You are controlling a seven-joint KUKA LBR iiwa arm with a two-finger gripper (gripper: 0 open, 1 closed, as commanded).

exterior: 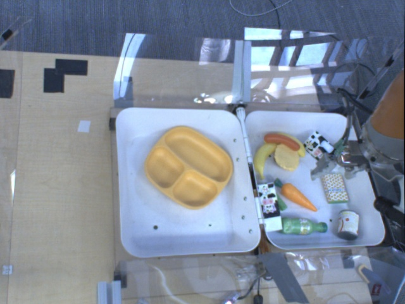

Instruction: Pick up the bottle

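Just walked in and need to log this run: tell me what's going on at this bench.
A robot arm reaches in from the right over the right bin, its gripper hovering near the middle, above a cracker packet. Its target, the green bottle, lies on its side along the near edge, untouched. Around it sit a carrot, banana, sausage, two milk cartons, and a small can. The left bin holds a yellow divided plate.

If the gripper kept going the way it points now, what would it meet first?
Probably the small cow-patterned carton just left of the gripper, or the bare floor of the right bin beside it; depth is unclear. The green bottle lies well off that line.
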